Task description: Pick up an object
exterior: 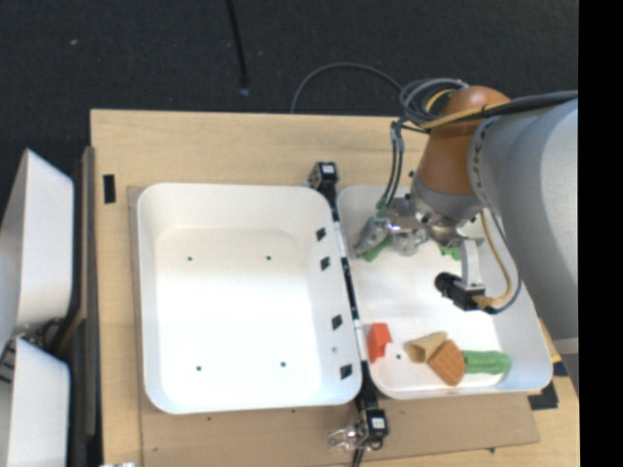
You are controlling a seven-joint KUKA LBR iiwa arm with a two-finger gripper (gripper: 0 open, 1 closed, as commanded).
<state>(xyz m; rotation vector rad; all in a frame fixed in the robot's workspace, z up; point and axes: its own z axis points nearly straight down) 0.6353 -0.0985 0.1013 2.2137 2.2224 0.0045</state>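
Nothing is picked up yet, as far as I can see. The likely targets lie together at the near end of the right bin (526,376): a red block (379,341) close to the divider, a tan cone (426,347), an orange wedge (449,363) touching the cone, and a green piece (486,363) just behind the wedge. All of them sit well below the gripper (399,236), toward the camera side.

The gripper hangs over the far end of that same bin, with the arm (526,163) bulking in from the right. I cannot tell how its tips are set; the wrist and cables hide them, and nothing is visibly between them. So the whole job remains, in my judgement: travel toward the cluster, descend, close, lift.

Room is mixed. The bin floor between gripper and objects is bare, an easy path. The block sits tight by the divider, and the wedge and green piece crowd the near rim. The left bin (156,290) lies across the divider.
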